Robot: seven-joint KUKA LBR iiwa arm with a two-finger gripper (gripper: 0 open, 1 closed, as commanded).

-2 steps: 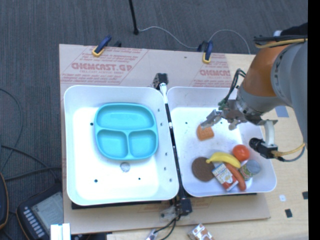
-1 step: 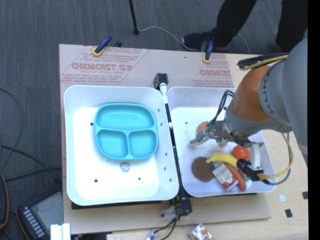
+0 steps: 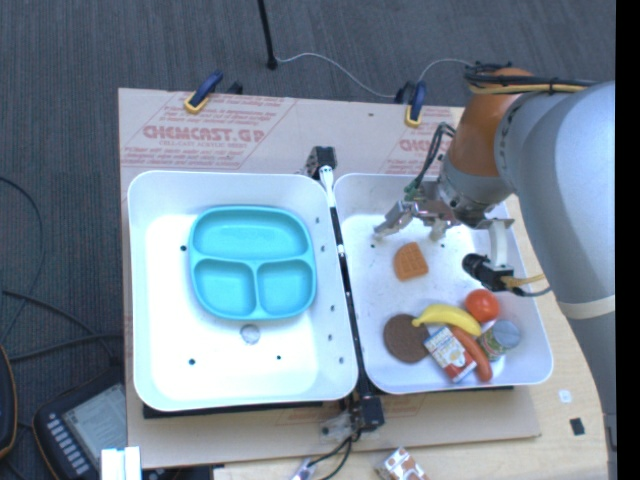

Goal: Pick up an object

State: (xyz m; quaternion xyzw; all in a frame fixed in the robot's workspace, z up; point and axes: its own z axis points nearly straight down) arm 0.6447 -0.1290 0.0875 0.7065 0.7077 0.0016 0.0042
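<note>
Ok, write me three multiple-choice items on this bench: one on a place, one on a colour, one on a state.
1. Where does the divided plate lie?
A. In the left bin
B. In the right bin
C. On the cardboard outside the bins

2. What colour is the divided plate?
A. Red
B. Light blue
C. Green

3. What is between the fingers of the gripper?
A. The banana
B. The cracker
C. Nothing

Answers:
1. A, since the plate sits in the left bin, while the toy food is clustered in the right one.
2. B, as its three compartments are plainly light blue.
3. C, because the fingers are spread above the right bin floor, with the cracker lying apart just below them and the banana further toward the near corner.
</note>
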